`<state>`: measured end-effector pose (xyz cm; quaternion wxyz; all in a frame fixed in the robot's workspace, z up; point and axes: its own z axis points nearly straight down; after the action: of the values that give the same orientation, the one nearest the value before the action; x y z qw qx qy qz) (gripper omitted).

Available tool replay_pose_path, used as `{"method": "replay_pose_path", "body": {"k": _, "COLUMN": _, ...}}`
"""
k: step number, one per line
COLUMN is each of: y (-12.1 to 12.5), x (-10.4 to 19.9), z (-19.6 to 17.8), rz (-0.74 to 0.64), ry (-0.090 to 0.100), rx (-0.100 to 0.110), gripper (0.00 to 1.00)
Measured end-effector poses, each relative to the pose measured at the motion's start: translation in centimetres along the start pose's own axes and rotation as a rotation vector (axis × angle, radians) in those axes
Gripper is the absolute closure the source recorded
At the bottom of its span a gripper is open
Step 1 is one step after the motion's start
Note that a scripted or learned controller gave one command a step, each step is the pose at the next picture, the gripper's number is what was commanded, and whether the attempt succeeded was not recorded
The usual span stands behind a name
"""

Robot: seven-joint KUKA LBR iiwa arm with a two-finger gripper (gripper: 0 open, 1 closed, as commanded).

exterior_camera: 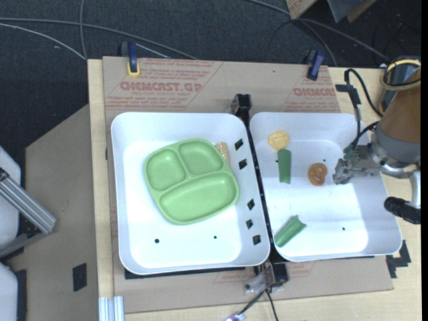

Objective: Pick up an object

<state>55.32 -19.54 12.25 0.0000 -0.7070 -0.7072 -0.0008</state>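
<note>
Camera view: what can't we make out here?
- Gripper: too small and blurred to tell its finger state, or whether it touches the brown round piece.
- Tan object: mostly hidden behind the green plate.
- Arm: cut off by the right edge.

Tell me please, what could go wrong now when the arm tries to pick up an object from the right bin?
The two-finger gripper sits beside the small round brown object, near the right white bin's wall. Closing here could push the round piece away rather than grip it. The piece looks low and flat, so the fingers may slide over it. The thin green stick lies just beyond; a pushed piece could bump into it.
</note>
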Motion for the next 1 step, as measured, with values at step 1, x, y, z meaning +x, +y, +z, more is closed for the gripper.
{"method": "replay_pose_path", "body": {"k": 1, "y": -0.53, "x": -0.34, "z": -4.58, "rz": 0.001, "ry": -0.002, "rx": -0.003, "gripper": 1.00}}
